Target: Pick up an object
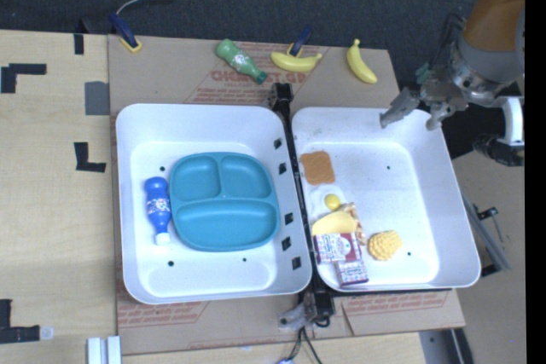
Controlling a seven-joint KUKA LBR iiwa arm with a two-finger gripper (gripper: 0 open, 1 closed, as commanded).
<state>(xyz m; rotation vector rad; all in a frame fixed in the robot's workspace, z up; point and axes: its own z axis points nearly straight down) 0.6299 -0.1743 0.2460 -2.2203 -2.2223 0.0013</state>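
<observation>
Candidates for the pick all lie loose in the right bin (426, 141): a brown cracker (318, 167), a yellow piece (335, 221), a red packet (340, 255) and a corn cob (384, 245), clustered near its front-left; none is lifted; the gripper (412, 114) hovers at the bin's far right rim, jaws spread and bare, well apart from them; reach, descent and grasp remain, I judge.

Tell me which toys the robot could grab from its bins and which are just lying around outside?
For the job:
gripper
brown cracker
yellow corn
red packet
yellow toy
blue bottle
blue plate

Just lying about:
green bottle
two bananas
</observation>
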